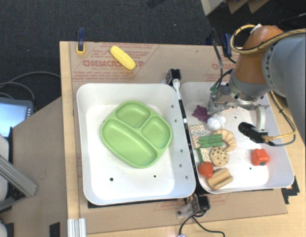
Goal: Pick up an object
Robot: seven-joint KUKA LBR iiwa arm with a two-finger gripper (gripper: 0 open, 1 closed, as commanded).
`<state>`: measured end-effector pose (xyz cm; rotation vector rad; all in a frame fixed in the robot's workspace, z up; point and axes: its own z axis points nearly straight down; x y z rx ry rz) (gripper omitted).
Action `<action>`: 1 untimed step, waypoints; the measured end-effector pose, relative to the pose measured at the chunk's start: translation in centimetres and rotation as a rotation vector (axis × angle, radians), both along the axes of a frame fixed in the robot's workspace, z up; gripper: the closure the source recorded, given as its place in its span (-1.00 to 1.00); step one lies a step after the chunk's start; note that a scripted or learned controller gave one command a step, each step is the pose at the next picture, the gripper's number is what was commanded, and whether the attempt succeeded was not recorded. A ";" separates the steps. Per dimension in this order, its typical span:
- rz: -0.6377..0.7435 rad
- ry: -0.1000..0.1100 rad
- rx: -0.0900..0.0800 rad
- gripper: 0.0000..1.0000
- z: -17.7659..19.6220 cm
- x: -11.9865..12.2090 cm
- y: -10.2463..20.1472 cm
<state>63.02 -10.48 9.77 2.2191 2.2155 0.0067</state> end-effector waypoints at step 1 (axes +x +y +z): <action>0.000 0.001 0.000 -1.00 -0.1 0.0 0.0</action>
